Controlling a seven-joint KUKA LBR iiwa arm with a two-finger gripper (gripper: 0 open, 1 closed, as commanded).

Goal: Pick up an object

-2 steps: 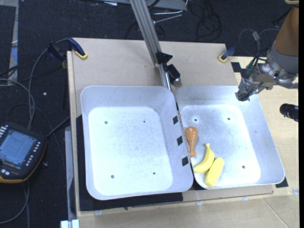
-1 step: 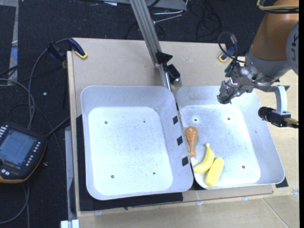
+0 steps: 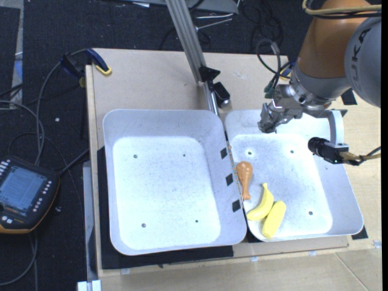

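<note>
Three small objects lie in the right bin (image 3: 315, 180) near its left wall: an orange-brown drumstick-shaped piece (image 3: 245, 176), a yellow banana (image 3: 261, 203) just below it, and a yellow oblong piece (image 3: 274, 218) touching the banana near the front rim. My gripper (image 3: 267, 125) hangs above the far left corner of the right bin, well apart from the objects, with nothing visible between its fingers. The grey arm with its orange band comes in from the upper right.
The left bin (image 3: 163, 180) lies beside the right one. A metal pole (image 3: 191, 35) with a black clamp rises behind the bins' shared edge. Cables run along the bench's back, and a teach pendant (image 3: 21, 193) lies at far left.
</note>
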